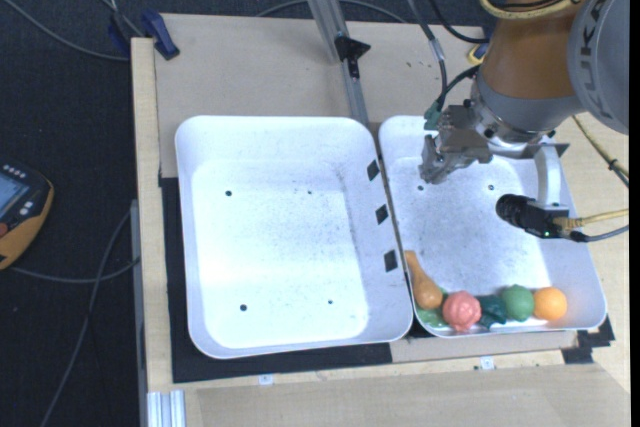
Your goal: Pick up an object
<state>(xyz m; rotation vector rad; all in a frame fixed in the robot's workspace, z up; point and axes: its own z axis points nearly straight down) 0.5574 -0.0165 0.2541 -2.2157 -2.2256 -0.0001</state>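
1. left to right across the bench [250, 65]: the left bin [200, 150] is a shallow white tray with nothing in it but dark specks and a few small holes in its floor.
2. the right bin [400, 140] touches it along the middle edge, where small black clips sit, and it holds every candidate, all crowded against its near wall.
3. there, in a row, lie an orange carrot-shaped toy [422, 283] slanting towards the near left corner, a pink knobbly ball [461, 309], a teal piece [492, 309] mostly hidden between its neighbours, a green ball [517, 300] and an orange ball [551, 302].
4. they look like small plastic play food, so i judge them light, stiff enough to squeeze, smooth and apt to roll or slip; none looks fragile.
5. the carrot-shaped toy seems best taken across its narrow middle; the round ones need a pinch across the widest part, and touching neighbours plus the near wall leave little room.
6. the pincer [440, 163] hangs over the far part of the right bin, well apart from the toys, with nothing in it; whether it is spread or pressed together i cannot tell.
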